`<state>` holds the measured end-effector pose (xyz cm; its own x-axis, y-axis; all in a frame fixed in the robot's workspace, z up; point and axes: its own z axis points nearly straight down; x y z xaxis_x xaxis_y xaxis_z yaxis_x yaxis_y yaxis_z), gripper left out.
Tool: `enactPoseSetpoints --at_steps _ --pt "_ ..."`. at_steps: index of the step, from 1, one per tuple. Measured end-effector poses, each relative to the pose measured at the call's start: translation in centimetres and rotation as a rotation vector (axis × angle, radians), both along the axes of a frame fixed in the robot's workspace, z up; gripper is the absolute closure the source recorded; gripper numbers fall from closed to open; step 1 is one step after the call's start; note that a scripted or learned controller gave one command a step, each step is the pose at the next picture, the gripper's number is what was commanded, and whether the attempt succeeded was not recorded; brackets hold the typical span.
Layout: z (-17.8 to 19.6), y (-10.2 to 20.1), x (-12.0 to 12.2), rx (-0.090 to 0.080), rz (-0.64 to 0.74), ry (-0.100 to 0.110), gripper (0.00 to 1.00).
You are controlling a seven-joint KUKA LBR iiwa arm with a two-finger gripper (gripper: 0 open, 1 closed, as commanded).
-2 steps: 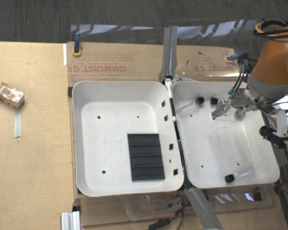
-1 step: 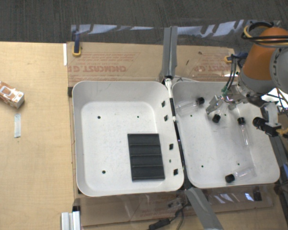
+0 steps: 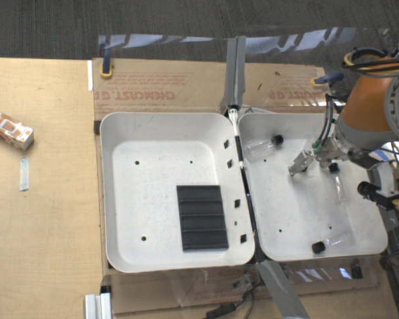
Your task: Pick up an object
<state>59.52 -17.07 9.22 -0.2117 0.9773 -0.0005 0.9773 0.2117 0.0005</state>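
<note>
Your flat black ribbed rectangular block (image 3: 203, 217), lower centre, looks rigid and light; take its long edges. The two-finger gripper (image 3: 301, 165), right, hangs narrow, holding nothing.

The end effector (image 3: 304, 163) is silver-grey, on an arm (image 3: 367, 105) banded orange above it. Beneath it the right bin (image 3: 359, 244) is white with small black dots. Well to its left, a black ribbed block (image 3: 202, 217) lies in the white left bin (image 3: 120, 244). Farther left, the desk (image 3: 40, 244) is pale tan, bearing an orange-and-white carton (image 3: 12, 131).
</note>
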Motion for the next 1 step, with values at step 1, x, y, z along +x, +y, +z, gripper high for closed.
enactPoseSetpoints --at_steps 1 --pt "0.01 -0.02 0.00 0.000 0.000 0.000 0.00"
